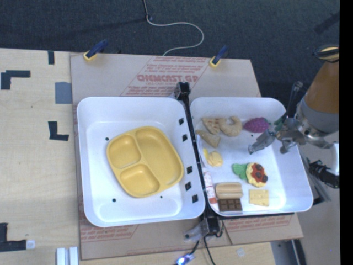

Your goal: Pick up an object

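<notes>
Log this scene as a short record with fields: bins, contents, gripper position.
left bin: holds a yellow divided plate
right bin: holds toy food, among them a purple piece, a pizza slice, a chocolate bar and a cheese piece
gripper: over the right bin's upper right, below the purple piece, nothing seen between its fingers
</notes>
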Controlling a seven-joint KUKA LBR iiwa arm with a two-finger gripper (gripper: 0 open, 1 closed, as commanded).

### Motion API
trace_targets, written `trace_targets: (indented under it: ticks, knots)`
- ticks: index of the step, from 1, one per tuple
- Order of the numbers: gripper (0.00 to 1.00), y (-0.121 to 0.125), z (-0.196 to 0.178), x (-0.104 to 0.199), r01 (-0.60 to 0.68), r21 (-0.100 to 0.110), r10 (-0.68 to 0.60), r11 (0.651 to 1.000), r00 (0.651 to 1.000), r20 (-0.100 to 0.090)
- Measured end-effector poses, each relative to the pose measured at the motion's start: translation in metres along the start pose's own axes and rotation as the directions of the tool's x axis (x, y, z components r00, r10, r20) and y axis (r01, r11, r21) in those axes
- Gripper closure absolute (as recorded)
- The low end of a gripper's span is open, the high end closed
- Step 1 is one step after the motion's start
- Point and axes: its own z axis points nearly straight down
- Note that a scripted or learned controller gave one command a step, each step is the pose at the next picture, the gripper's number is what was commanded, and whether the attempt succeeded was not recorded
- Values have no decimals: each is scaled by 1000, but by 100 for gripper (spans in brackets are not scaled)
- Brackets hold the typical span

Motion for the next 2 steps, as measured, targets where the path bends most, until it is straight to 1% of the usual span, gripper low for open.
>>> trace_targets:
  ticks: [1,2]
  knots:
    - [0,2,-5,0,3,-9,-3,1000,1000,2]
    - [0,-8,55,-3,2,-3,-2,1000,1000,1]
